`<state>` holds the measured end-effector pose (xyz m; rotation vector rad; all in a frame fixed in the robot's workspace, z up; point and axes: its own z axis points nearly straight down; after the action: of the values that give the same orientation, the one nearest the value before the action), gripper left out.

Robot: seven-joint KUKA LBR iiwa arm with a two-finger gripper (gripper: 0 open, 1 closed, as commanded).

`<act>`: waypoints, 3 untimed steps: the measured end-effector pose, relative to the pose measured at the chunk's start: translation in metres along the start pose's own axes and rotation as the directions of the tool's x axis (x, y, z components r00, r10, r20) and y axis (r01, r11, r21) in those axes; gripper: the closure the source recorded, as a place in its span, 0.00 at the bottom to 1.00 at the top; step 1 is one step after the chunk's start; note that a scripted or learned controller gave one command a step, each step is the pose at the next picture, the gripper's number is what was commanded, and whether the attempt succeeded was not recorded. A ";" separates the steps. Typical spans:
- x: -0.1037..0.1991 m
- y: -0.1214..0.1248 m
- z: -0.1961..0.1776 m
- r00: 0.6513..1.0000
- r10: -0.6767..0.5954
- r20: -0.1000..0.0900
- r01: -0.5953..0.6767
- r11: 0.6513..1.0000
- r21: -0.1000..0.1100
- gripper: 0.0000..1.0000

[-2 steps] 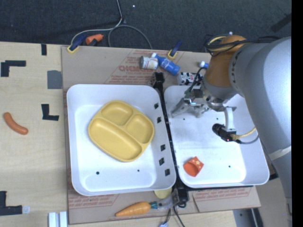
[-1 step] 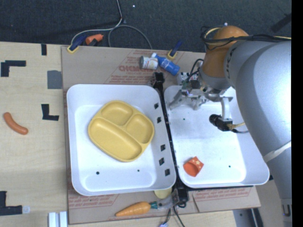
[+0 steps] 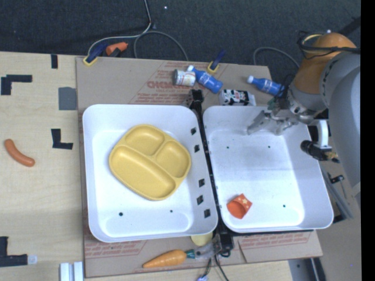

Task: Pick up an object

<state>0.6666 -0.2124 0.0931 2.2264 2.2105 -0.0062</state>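
A small orange-red object [image 3: 238, 206] lies in the right bin [image 3: 263, 168], near its front edge. My gripper [image 3: 266, 127] hovers at the back of that same bin, far from the orange-red object, with the grey and orange arm [image 3: 319, 69] coming in from the upper right. Its two grey fingers are spread apart and nothing sits between them. A yellow divided plate [image 3: 150, 161] rests in the middle of the left bin [image 3: 99, 204].
Behind the bins lie a blue bottle [image 3: 208, 79], a second blue bottle [image 3: 266, 85] and a small black-and-white item [image 3: 237, 97]. A toy carrot [image 3: 165, 259] lies in front of the bins. A toy sausage [image 3: 19, 153] lies on the bench, far left.
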 end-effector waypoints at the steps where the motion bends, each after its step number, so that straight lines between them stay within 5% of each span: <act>1: 0.052 -0.082 0.005 1.000 -0.008 -0.003 0.008 1.000 -0.006 0.00; 2: 0.118 -0.060 0.006 1.000 -0.014 -0.004 0.013 1.000 -0.006 0.00; 3: 0.102 -0.015 -0.012 1.000 -0.010 -0.005 0.010 1.000 -0.004 0.00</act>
<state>0.6520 -0.1104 0.1045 2.2159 2.2219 0.0030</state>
